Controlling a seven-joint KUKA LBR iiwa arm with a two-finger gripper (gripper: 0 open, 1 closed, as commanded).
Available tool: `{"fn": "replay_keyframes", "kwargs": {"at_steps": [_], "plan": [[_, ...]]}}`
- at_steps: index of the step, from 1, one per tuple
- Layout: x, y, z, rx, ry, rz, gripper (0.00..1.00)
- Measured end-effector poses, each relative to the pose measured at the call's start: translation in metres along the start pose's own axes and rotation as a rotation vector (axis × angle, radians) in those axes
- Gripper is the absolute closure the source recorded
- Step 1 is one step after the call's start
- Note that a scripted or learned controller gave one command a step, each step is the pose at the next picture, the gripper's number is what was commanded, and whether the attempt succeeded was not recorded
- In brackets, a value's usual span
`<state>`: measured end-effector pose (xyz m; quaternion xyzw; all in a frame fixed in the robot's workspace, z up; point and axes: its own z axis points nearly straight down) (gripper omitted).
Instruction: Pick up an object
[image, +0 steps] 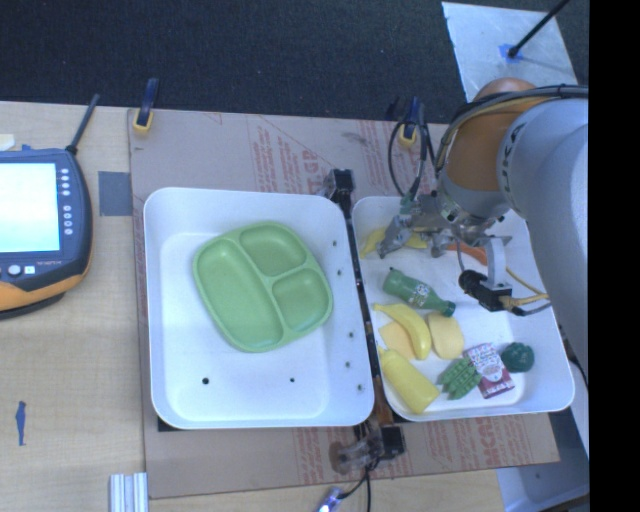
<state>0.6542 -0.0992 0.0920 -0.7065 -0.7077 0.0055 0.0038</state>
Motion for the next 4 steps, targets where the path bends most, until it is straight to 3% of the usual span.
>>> {"fn": "replay_keyframes", "kwargs": {"at_steps": [1, 2, 3, 4], "plan": [[-0.005, 0.001, 0.0, -0.004, 0.002, 0.0, 0.0], [-0.077, 0.001, -0.059, -0.012, 0.001, -0.001, 0.0], [-0.103, 0.001, 0.001, -0.009, 0.002, -0.001, 0.0], [-0.103, 0.002, -0.01, -0.009, 0.001, -0.003, 1.0]]}}
